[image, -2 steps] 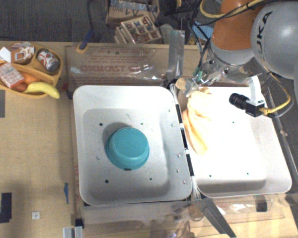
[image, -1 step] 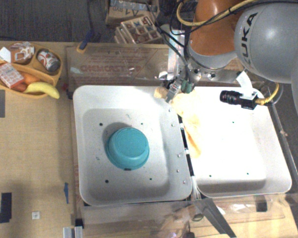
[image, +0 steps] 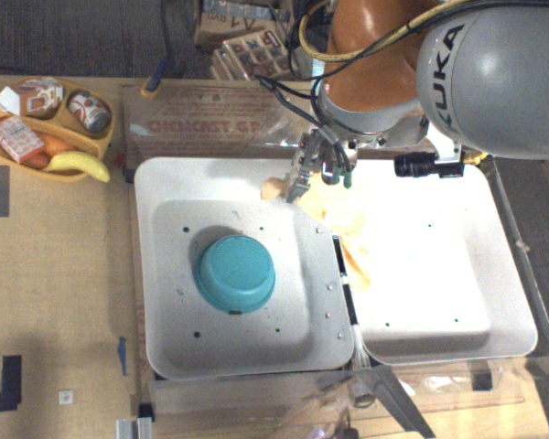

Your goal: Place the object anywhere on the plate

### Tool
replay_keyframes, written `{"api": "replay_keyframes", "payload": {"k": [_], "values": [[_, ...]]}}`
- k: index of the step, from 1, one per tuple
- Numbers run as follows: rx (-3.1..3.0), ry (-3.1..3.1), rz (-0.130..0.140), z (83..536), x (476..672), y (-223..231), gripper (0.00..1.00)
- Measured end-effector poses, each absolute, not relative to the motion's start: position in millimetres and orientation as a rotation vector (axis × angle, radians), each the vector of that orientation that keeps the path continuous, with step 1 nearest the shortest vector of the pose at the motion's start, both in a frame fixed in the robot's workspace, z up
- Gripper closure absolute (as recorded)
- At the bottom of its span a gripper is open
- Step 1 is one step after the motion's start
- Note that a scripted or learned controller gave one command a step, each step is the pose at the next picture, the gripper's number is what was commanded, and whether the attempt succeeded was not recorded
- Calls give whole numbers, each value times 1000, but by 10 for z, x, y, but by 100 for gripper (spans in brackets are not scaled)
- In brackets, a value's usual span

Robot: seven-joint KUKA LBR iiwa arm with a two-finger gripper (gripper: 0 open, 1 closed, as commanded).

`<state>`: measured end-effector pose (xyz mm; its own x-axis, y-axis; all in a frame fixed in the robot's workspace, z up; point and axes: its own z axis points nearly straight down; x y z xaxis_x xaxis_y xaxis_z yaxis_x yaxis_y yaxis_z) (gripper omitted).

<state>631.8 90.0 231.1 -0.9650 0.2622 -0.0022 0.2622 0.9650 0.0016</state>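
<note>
Pincer (image: 302, 186) at the left bin's (image: 165, 190) far rim; its state cannot be told. A teal plate (image: 236, 273) lies in that bin.

A tray of toy food (image: 50, 135) is seen far left of the jaws; boxes (image: 242, 35) lie behind them.

A teal plate (image: 236, 273) lies mid-left bin (image: 165, 199); the gripper (image: 316, 167) hangs over its back right corner beside a tan object (image: 273, 188).
</note>
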Motion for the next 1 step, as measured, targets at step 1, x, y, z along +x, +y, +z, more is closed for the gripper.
{"api": "replay_keyframes", "payload": {"k": [1], "values": [[12,3139,2,2262,6180,1078,100]]}}
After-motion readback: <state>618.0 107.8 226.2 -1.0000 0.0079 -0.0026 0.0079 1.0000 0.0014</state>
